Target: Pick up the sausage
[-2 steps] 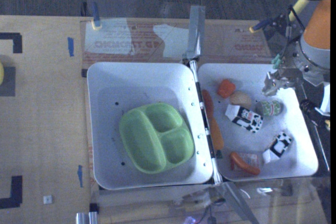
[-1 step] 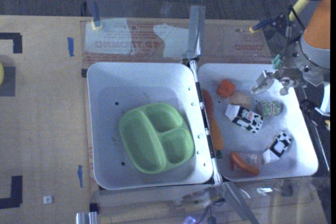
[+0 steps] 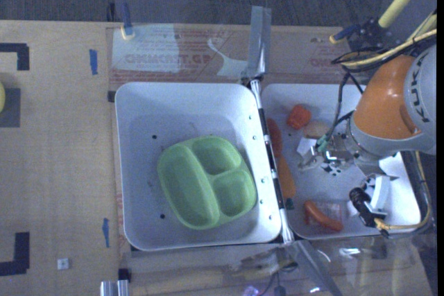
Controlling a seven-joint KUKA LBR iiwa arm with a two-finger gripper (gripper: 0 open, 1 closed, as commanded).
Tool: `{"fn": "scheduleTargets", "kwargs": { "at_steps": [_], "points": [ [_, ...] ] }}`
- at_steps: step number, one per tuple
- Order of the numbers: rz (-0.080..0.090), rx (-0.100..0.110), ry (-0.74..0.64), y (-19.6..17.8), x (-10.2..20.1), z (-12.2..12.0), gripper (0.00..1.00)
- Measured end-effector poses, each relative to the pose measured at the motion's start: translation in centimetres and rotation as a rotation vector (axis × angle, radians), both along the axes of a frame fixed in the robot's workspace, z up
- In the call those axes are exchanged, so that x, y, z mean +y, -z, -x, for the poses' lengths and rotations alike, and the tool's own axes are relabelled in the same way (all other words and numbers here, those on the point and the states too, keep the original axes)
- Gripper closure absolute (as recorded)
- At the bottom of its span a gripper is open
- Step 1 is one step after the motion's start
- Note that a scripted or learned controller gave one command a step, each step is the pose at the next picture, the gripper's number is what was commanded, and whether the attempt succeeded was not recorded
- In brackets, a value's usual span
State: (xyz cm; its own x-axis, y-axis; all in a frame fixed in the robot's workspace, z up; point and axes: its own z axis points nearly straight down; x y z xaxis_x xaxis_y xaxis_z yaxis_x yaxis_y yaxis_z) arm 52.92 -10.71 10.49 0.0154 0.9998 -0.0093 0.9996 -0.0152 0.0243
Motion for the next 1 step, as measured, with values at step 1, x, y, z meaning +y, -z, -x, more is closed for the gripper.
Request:
{"fn": "scheduleTargets", "kwargs": {
  "at_steps": [1],
  "points": [
    [-0.013,0.03,-0.004,-0.73,-2.25,5.01,0.0]
  ]
}}
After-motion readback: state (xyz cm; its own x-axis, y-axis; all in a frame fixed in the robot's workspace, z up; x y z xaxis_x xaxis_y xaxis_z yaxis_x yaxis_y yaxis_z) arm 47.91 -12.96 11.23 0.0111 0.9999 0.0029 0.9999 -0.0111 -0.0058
